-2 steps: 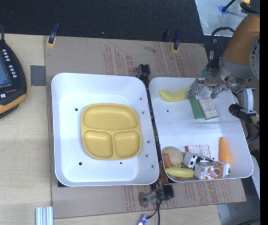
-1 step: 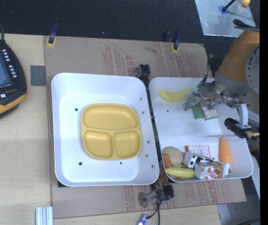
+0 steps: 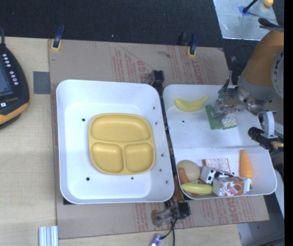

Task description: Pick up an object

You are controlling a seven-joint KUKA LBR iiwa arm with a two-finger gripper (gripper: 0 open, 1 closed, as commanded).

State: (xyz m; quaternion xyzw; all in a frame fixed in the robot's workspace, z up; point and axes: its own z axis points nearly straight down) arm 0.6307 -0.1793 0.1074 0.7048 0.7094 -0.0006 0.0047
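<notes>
Milk carton (image 3: 230, 186), label unreadable; end effector (image 3: 222, 109) over green packet (image 3: 214, 119), grip perhaps unclear.

tray (image 3: 121, 142) in left bin (image 3: 69, 137) | banana (image 3: 190, 104) in right bin (image 3: 187, 137)

I saw a yellow divided tray (image 3: 121, 142) lying in the left bin (image 3: 69, 137). A teach pendant (image 3: 0, 86) rested on the worktop (image 3: 18, 163) at far left.

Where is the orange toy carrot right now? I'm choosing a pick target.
The orange toy carrot lies in the right white bin, near its right wall, just above the small milk carton.
</notes>
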